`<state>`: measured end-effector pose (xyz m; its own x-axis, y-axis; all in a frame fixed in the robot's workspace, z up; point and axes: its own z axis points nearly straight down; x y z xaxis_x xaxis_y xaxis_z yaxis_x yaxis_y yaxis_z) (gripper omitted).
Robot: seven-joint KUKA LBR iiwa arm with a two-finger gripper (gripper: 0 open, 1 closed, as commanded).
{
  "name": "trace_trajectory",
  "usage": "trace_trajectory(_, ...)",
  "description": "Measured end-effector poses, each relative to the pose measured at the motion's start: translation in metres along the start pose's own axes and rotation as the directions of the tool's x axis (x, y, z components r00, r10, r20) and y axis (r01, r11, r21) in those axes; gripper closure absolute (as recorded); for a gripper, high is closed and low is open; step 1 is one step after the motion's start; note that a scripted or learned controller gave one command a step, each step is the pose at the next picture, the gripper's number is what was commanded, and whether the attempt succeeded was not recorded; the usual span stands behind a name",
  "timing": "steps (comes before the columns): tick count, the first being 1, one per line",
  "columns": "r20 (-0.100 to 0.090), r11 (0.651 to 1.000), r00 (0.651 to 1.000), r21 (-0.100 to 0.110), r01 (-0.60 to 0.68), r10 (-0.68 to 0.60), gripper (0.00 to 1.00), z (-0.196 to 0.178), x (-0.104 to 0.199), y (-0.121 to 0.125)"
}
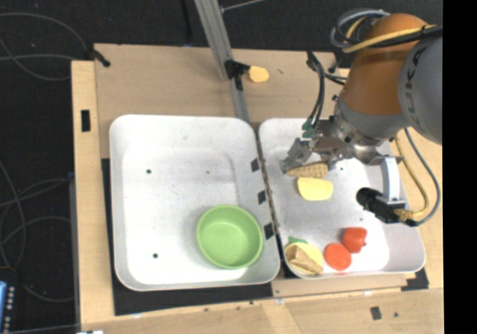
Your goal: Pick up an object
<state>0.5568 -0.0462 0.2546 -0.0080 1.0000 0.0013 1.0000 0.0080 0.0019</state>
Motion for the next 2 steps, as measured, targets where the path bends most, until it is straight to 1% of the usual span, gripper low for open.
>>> trace_trajectory(1,0.001,1.0,1.0,0.001,-0.001,0.001,1.0,0.011,0.047,0.027)
trace_trajectory(2,0.002,1.0,1.0,0.001,-0.003,0.003,1.0,0.018,0.087,0.043)
